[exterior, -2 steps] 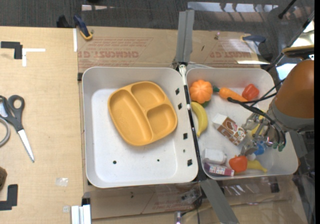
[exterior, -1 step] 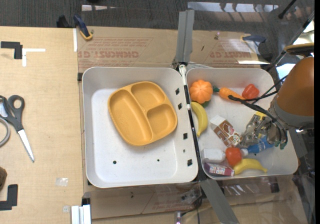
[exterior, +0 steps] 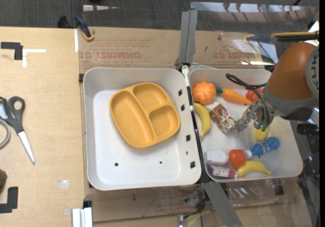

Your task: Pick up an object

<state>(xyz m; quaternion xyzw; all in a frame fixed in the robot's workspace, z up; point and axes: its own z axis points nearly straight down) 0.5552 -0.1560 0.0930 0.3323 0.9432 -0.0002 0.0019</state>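
The gripper (exterior: 252,118) is seen low in the right bin (exterior: 292,167), its metal fingers (exterior: 245,121) beside a brown snack packet (exterior: 222,118); whether they are spread or pinching anything cannot be told (too blurred). Around it glossy plastic toys are scattered: a round orange pumpkin (exterior: 204,92), a tapered carrot (exterior: 235,96), a curved banana (exterior: 203,119), a red tomato (exterior: 237,158), a blue bottle (exterior: 265,147), a second banana (exterior: 254,168). In the left bin (exterior: 101,170) a smooth yellow three-section plate (exterior: 144,114) is laid. Scissors (exterior: 19,124) are left on the wooden bench (exterior: 40,170).
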